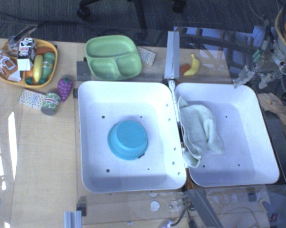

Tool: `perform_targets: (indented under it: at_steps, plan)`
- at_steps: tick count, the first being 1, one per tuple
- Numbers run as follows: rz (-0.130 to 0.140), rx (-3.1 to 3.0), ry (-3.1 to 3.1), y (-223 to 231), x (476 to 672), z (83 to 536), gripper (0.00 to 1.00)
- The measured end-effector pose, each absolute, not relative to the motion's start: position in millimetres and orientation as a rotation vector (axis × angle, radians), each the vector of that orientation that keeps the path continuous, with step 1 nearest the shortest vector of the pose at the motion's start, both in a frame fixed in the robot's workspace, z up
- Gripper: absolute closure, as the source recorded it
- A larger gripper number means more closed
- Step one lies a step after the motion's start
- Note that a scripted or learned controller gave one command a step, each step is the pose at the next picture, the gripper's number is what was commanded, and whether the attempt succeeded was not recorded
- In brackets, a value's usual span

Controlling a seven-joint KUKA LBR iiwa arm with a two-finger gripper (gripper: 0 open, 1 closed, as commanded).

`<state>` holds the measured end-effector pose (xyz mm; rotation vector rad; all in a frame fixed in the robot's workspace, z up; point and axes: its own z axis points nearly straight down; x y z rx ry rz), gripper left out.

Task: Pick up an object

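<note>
blue bowl (128, 139) upside down mid left bin (93, 175), white cloth (199, 132) bunched by right bin (256, 175) wall, both ready for grabbing w/ gripper (256, 75) parked at top right, can't tell if open.

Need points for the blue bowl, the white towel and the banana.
blue bowl (128, 139), camera view, middle of its upturned base, left bin.
white towel (199, 129), camera view, middle of the crumpled cloth, right bin.
banana (193, 64), camera view, mid-curve of the fruit, behind the bins.

Even bright overhead light; window glare streaks on bench (10, 141) far left; soft shadows; slight overall blur.
</note>
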<state>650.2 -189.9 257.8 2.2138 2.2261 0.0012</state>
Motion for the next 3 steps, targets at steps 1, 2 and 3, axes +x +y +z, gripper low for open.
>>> perform_targets:
  at_steps: [1, 2, 3]
  plan:
    - [0.004, 2.26, 2.175, -147, 669.4, 95, 0.0]
    - [0.006, 2.249, 2.18, -145, 671.1, 106, 1.0]
    - [0.008, 2.305, 2.128, -82, 665.5, 182, 1.0]
